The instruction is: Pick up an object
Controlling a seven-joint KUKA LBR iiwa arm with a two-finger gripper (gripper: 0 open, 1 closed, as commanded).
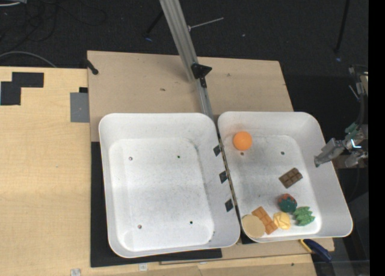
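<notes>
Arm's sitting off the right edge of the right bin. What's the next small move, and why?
Probably swing the gripper left over the right bin toward the brown chocolate-bar piece. It is the nearest object and lies apart from the others, while the items in the bin's near corner crowd together. The orange ball also sits alone but farther away.

No text, label, brand, number or sign can be read anywhere in the view.
</notes>
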